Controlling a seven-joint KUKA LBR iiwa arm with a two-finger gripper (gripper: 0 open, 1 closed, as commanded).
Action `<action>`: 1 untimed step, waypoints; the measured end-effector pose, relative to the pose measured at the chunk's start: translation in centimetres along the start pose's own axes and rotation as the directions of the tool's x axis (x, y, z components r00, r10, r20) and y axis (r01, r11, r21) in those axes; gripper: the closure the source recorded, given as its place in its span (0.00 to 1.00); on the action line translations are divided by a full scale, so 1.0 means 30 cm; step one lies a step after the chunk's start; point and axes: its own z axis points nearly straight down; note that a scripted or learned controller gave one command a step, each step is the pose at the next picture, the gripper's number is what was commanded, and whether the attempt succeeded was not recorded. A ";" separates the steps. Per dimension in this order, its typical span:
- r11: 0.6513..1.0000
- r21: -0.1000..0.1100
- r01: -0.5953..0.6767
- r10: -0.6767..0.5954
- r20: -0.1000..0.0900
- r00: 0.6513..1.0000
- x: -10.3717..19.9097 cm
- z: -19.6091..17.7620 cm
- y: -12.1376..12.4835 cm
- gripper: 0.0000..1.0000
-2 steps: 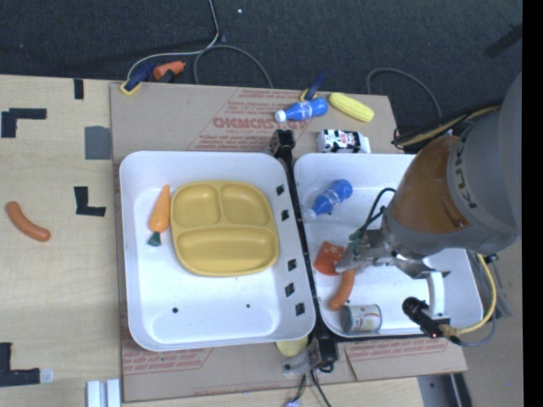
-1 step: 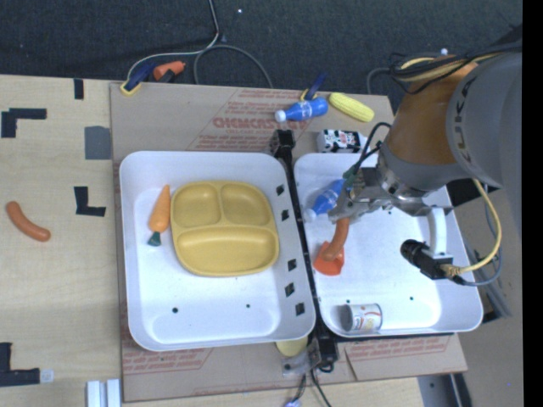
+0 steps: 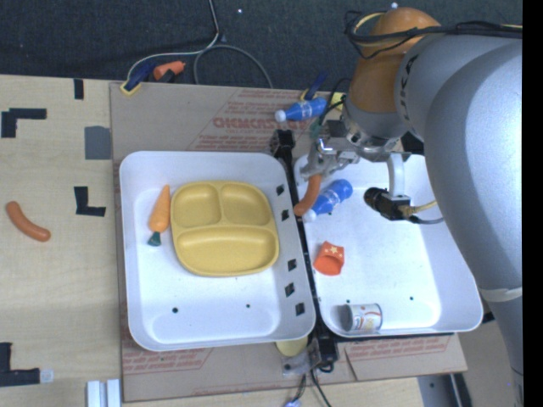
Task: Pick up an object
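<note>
Two shallow white bins sit side by side on a cardboard sheet laid over a pale wooden bench. The left bin holds two things: one yellow divided plate at its centre and one toy carrot just beside the plate's left edge. The right bin holds four: one orange sausage-shaped toy and one blue bottle close together near the shared wall, one small orange cup at mid-bin, and one tin can lying on its side near the front rim. The gripper hangs over the right bin's back-left corner, right above the sausage toy and bottle; whether its fingers are spread or pressed together cannot be told from here. The arm's grey bulk covers the bin's right side, leaving open floor at the middle and front. A second blue bottle lies on the cardboard behind the bins, and one more sausage toy lies far left on the bench. Dark carpet runs behind, crossed by a cable.
</note>
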 end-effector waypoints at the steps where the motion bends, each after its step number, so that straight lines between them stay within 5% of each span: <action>1: 1.000 0.011 -0.002 0.002 -0.001 1.000 0.161 -0.001 -0.201 1.00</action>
